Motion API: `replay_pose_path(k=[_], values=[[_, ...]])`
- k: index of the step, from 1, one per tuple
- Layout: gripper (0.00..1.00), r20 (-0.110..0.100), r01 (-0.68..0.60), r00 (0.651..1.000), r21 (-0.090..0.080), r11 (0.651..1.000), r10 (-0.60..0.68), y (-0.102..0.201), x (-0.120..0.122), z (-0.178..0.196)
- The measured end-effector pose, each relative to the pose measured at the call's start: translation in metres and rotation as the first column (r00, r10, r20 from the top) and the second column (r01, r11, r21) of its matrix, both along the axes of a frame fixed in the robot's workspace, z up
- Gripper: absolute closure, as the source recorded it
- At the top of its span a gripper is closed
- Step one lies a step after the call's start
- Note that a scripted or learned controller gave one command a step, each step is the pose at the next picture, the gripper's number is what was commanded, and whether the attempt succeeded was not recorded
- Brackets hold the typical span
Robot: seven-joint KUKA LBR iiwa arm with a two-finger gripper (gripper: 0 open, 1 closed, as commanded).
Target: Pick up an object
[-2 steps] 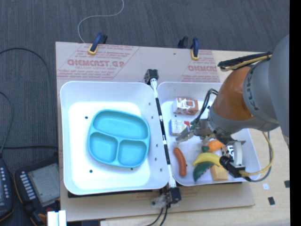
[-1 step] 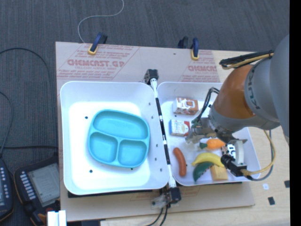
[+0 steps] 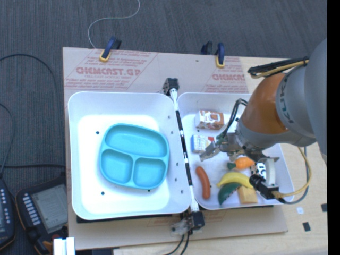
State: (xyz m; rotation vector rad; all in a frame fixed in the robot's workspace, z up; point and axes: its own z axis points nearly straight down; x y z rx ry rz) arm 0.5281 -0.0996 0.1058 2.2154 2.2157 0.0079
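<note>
Pincer (image 3: 210, 152) is hanging over the right bin (image 3: 287, 170), metal fingers spread wide, gripping nothing; glossy plastic sausage (image 3: 203, 181) is lying just below.

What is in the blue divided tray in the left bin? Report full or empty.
Empty. All three compartments of the blue tray show bare blue; the food items lie in the right bin.

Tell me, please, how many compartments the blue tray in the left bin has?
3. The blue tray has one wide compartment across its far side and two smaller ones on its near side: left, right. None appears hidden.
</note>
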Motion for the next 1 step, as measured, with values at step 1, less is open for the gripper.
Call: replay_pose_path(k=[1], values=[[0.00, 0.008, 0.000, 1.000, -0.002, 1.000, 0.000, 0.0024, -0.0377, -0.0174]])
